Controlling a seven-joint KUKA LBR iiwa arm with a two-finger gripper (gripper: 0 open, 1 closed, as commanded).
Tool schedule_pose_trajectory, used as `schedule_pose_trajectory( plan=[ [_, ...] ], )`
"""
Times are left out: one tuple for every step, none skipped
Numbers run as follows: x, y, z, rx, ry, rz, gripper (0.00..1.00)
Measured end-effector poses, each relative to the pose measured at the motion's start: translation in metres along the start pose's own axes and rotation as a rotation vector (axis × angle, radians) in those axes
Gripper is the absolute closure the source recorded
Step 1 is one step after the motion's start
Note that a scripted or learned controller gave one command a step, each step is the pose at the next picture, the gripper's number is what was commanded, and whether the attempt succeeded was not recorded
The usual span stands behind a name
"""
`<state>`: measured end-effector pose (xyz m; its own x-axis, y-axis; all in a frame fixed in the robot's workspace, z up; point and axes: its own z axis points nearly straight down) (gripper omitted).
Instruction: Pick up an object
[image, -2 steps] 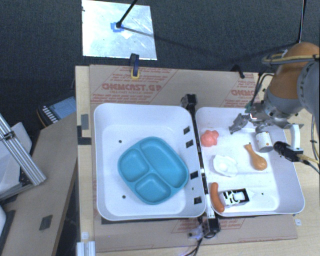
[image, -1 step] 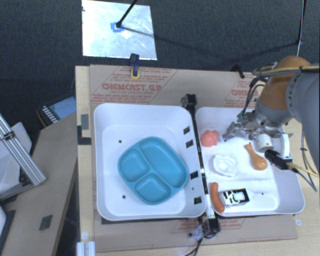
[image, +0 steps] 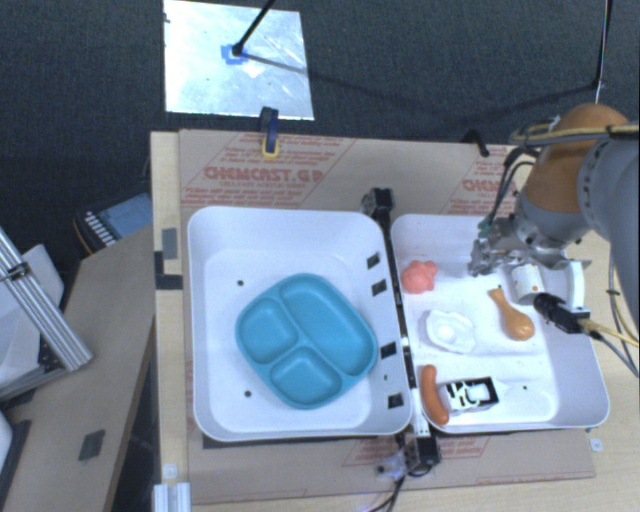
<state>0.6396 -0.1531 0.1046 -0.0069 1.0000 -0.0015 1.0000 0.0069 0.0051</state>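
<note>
Grey arm enters from the right edge of the camera view, orange band up top near the edge, wrist bent down and leftward into the right bin. Tool sits low over the back part of that bin, near its rear wall, tip pointing down and toward the divider; whether it's open or closed cannot be told from this angle, nothing visibly between the tips. Pink lumpy toy lies just left of the tool, slightly nearer the camera, apart from it. Tan drumstick-shaped toy is just in front of the tool and a bit right, lying at a slant close under the wrist body. White fried-egg toy lies in front of the tool, between pink toy and drumstick, a step nearer the camera. Orange sausage-like toy is well in front of the tool at the bin's front left corner, against the divider; a black-and-white small item lies just right of it, touching or nearly. Left bin is well left of the tool and holds a blue divided plate with three compartments, flat on the bin floor. Both bins rest on a cardboard sheet on the desk.
</note>
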Motion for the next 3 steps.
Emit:
schedule_pose_trajectory(
  plan=[
    [0.006, 0.005, -0.062, -0.001, 0.0, 0.001, 1.0],
    [0.005, 0.007, -0.117, -0.003, 0.0, 0.001, 1.0],
    [0.005, 0.008, -0.148, 0.001, 0.001, 0.001, 1.0]
  ],
)
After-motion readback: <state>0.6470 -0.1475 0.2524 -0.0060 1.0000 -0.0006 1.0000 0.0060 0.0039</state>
